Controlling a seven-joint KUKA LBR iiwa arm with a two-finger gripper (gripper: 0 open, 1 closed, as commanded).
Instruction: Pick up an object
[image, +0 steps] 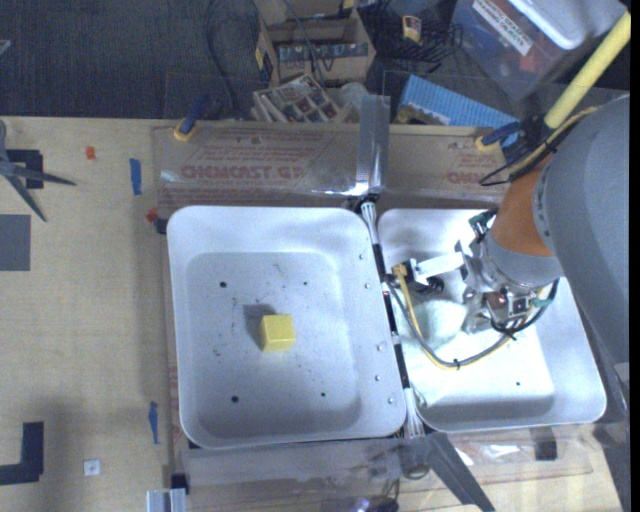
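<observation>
A small yellow cube (278, 332) lies near the middle of the left white bin (200, 250). My gripper (462, 300) is down inside the right white bin (520, 390), close to its floor and near the divider between the bins. The grey wrist with its orange band (515, 235) covers it from above. A pale, faintly greenish patch (438, 320) on the bin floor sits just left of the gripper; I cannot tell what it is. The gripper is well apart from the yellow cube, a bin's width to its right.
A yellow cable (425, 340) loops from the gripper across the right bin's floor. The arm's large grey body (600, 220) overhangs the right bin's right side. Clutter and boxes (310, 60) stand behind the bins. The wooden bench (70, 330) stretches to the left.
</observation>
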